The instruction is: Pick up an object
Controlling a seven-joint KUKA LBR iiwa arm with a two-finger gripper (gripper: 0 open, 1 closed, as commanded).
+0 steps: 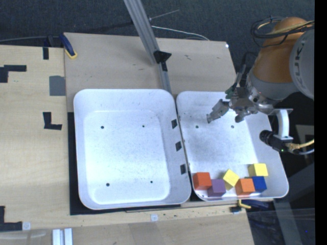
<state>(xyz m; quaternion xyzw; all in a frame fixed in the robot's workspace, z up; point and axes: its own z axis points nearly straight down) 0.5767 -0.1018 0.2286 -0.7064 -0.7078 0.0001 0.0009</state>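
1. Grey arm [286,55] with orange band, reaching in from the right edge, wrist above the far part of the right bin [204,103].
2. Hand [225,115] poised over the far half of that bin, 2 fingers splayed apart, nothing between them; whether touching the bin floor or above it, hard to judge from this angle.
3. Cluster of 6 small blocks along the near edge of the right bin, well apart from the hand: orange block [202,179], purple block [218,187], tilted yellow block [231,177], second orange block [246,186], blue block [259,183], second yellow block [258,169].
4. Left bin [82,106] beside the right bin, both on the counter [102,60].
5. Slanted metal rail [140,19] crossing the far counter.
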